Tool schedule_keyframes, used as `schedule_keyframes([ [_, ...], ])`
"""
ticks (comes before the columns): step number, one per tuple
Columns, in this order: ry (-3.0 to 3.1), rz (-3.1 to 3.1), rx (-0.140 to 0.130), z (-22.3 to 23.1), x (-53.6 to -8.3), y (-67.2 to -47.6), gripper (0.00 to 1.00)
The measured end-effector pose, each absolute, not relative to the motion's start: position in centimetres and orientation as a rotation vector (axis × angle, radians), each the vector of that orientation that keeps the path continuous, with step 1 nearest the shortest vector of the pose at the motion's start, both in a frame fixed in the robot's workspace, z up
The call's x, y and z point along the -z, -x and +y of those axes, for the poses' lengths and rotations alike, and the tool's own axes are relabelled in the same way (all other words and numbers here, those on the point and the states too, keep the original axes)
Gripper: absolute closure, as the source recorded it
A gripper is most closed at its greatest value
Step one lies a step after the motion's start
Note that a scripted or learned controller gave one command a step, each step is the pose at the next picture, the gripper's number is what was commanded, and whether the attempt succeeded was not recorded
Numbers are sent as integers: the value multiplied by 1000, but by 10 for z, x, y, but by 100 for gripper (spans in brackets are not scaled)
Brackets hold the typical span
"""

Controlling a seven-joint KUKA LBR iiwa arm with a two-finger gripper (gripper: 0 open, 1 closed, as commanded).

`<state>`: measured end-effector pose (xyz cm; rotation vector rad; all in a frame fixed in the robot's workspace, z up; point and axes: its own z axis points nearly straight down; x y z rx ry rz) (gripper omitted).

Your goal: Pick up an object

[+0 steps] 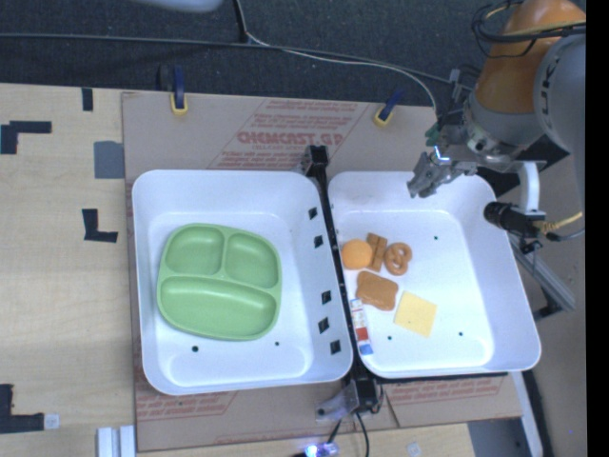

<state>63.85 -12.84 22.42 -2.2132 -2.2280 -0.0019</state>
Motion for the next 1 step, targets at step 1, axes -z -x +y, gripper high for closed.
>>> schedule_keyframes([
  [1, 2214, -2226, -2, -74, -213, -641, 100],
])
